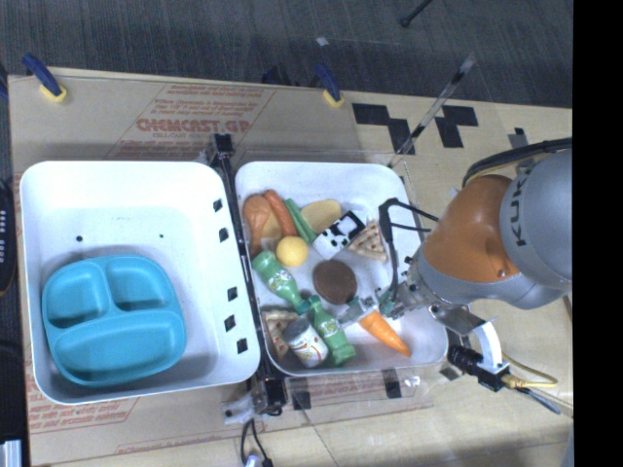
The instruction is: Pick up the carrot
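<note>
The end effector (389, 305) sits low inside the right bin (321, 176), near that bin's front right part, under the grey and orange arm (487, 241) that reaches in from the right; whether it is open or closed cannot be told, as the wrist hides most of it. Just in front of the end effector lies the carrot (383, 331), an orange cone with its green end toward the end effector and its tip pointing toward the bin's front right corner; it rests on the bin floor, and nothing shows it gripped. Just to the left of the end effector is a brown round disc (335, 280). Behind the end effector lie a pizza slice (370, 244) and a black and white piece (341, 232). Further left of the carrot a green bottle (282, 282) lies slanted, with a second green bottle (329, 334) and a jar (304, 346) near the bin's front wall. A yellow lemon (291, 252), a bread roll (259, 220) and a second carrot (282, 214) lie toward the bin's back left. The left bin (117, 178) touches the right bin's left side and holds a blue divided tray (112, 316). Both bins rest on the desk (185, 115).
</note>
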Robot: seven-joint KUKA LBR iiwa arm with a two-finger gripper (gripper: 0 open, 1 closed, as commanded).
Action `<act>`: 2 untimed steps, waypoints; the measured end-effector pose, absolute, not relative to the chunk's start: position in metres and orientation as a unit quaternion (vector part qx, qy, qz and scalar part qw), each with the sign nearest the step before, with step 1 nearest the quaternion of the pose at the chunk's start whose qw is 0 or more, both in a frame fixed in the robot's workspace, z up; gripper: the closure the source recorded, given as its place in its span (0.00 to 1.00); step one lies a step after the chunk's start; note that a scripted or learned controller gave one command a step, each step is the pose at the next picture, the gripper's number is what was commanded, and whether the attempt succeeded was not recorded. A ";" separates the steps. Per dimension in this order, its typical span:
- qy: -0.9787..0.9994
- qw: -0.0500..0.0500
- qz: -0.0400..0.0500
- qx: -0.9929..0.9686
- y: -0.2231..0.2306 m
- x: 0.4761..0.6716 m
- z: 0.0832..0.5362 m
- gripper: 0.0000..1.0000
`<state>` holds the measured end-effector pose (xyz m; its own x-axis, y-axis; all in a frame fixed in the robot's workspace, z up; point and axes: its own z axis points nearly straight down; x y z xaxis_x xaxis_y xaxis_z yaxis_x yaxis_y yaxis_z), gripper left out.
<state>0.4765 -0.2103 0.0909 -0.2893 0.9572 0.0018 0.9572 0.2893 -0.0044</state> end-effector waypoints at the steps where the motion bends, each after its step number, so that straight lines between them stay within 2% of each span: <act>1: -0.807 0.002 0.002 -0.591 -0.210 0.478 0.101 1.00; 2: -0.825 -0.003 0.000 -0.565 -0.179 0.479 0.231 1.00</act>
